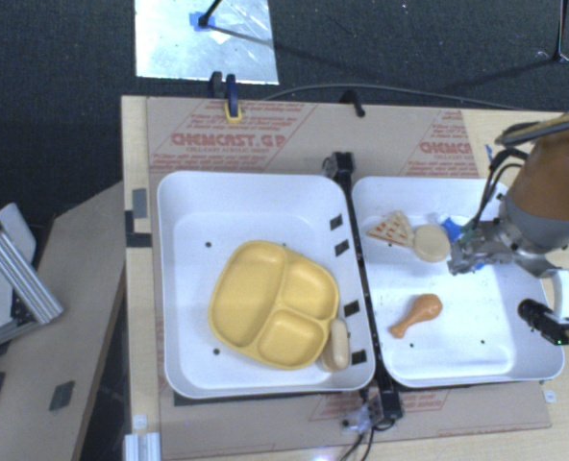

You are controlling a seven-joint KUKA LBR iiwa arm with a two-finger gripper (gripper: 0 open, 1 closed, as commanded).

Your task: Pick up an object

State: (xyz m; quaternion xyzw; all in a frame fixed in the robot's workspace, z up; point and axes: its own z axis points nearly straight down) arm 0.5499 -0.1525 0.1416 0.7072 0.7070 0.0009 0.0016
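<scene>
While the gripper (465,258) hangs low over the right bin (457,368), near its far right side, jaw state can't be read from this angle; nothing visibly sits between them. Closest items: a round cream disc (432,243) just beside the gripper toward the bin's far edge, a blue scrap (453,229) partly hidden behind the disc, and a tan waffle-like wedge (392,228) touching or nearly touching the disc on its other side. A toy chicken drumstick (417,315) lies alone mid-bin, apart from the far-edge cluster. Any of these could be the pick target; the disc looks likeliest given the gripper's position.

Left bin (184,286): a yellow divided plate (270,301) sits centre, tilted, with a small beige bread roll (337,344) touching its near right corner, close to the bin's near right corner.

Risks, as I judge them: the disc, wedge and blue scrap crowd together, so a descent could land on two at once or push one aside. The disc looks flat and low, so jaws may slide over it and close on nothing. The cluster sits near the bin's far wall, leaving little room for a finger on that side.

Counts: two bins, one plate, one roll, one drumstick, one disc, one wedge, one blue scrap, one gripper.
</scene>
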